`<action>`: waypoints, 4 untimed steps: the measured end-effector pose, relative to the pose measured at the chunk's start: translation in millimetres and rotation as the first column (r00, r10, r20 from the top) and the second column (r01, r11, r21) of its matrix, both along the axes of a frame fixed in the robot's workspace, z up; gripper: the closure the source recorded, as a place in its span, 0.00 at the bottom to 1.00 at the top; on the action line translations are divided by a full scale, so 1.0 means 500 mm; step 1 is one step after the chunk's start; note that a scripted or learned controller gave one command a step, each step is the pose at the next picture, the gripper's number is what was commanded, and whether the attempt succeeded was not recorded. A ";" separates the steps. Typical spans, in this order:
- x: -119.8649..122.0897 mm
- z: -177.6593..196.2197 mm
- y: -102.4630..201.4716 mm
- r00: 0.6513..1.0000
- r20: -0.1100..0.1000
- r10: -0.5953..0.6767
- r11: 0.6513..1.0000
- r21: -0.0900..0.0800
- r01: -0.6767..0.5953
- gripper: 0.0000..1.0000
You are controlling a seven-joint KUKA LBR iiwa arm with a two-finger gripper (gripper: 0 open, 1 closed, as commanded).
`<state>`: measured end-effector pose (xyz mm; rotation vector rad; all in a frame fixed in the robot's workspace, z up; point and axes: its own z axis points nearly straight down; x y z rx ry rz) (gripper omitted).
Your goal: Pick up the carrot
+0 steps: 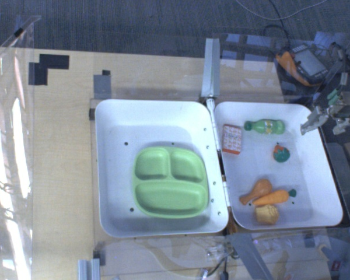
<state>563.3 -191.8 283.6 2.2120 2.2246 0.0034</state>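
The carrot (272, 198) lay in the right bin (315, 174), low toward its near wall, orange body slanted with the green tip pointing right. Touching its left end sat a toy chicken drumstick (256, 191), and just below the carrot a small bread roll (267, 214). Up from the carrot, a tomato-like red piece (281, 153) sat alone; farther up, a green bottle (265, 126) lay on its side, with a red-and-white card (231, 139) to its left. The gripper (315, 120) hovered at the bin's far right rim, well apart from the carrot, nothing between its fingers; the view was too cluttered to judge their spread, maybe. Left of the carrot, in the left bin (114, 156), rested a green divided plate (170, 181).
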 end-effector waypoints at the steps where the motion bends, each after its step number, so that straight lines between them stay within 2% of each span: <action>1: -0.089 -0.151 0.108 0.997 -0.001 0.072 0.997 0.001 -0.072 0.00; 2: -0.147 -0.383 0.181 0.999 0.003 0.041 0.999 0.001 -0.041 0.00; 3: -0.143 -0.361 0.182 0.999 0.009 0.041 0.999 0.001 -0.041 1.00; 4: -0.149 -0.197 0.325 0.982 0.001 -0.191 0.982 0.003 0.191 1.00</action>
